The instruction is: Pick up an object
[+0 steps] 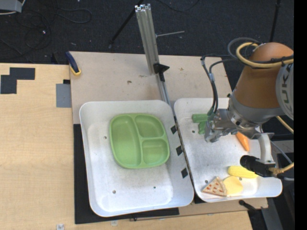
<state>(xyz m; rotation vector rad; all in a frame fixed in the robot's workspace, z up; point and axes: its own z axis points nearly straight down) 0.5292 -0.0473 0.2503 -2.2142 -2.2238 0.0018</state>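
In the camera view, two shallow white bins sit side by side on the table (pixel 110 75). The left bin (pixel 96 186) fills the lower centre of the frame and carries a green divided plate (pixel 139 141) with three compartments, lying flat near the bin's upper middle. The right bin (pixel 201 171) lies at the lower right of the frame.

The arm (pixel 261 87) comes in from the right, its orange band bulking large at the upper right, and bends down over the upper part of the right bin. The tool (pixel 211 134) hangs low over the bin floor there. Whether it is wide or narrow cannot be told from this angle, and nothing can be made out between its tips. A small green object (pixel 199 117) lies just beside the tool, on its upper left; whether the two touch cannot be told.

An orange carrot (pixel 242 141) lies to the right of the tool, partly under the arm. Along the bin's lower right edge sit a yellow corn cob (pixel 242 172), a pale yellow piece (pixel 234 186) just below it, and a pizza slice (pixel 214 188) touching that piece on its left. All three lie well apart from the tool.

A metal post (pixel 147 40) rises from the table at the upper centre.
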